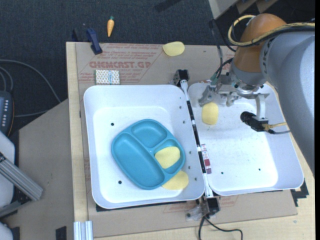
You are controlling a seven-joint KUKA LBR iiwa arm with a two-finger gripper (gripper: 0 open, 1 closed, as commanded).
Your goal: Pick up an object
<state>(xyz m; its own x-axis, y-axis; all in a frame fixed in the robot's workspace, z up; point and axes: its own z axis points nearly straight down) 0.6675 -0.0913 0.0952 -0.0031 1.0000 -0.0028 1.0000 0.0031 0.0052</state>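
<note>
A yellow, lemon-like object [210,113] lies in the right bin [250,169], close to its far left corner. My gripper [218,100] hovers just behind and above it, with its fingers spread apart and nothing between them. The left fingertip [204,100] stands right over the object's upper edge. In the left bin [100,109] sits a blue divided plate [137,154] with another yellow piece [168,156] in one compartment. A third yellow piece [176,181] lies against the plate's near edge.
The arm takes up the far right side over the right bin. Outside the bins, on the cardboard, are a yellow lump [173,48], a small patterned packet [107,76] and a blue tool [93,40]. A toy carrot [110,26] lies on the dark floor.
</note>
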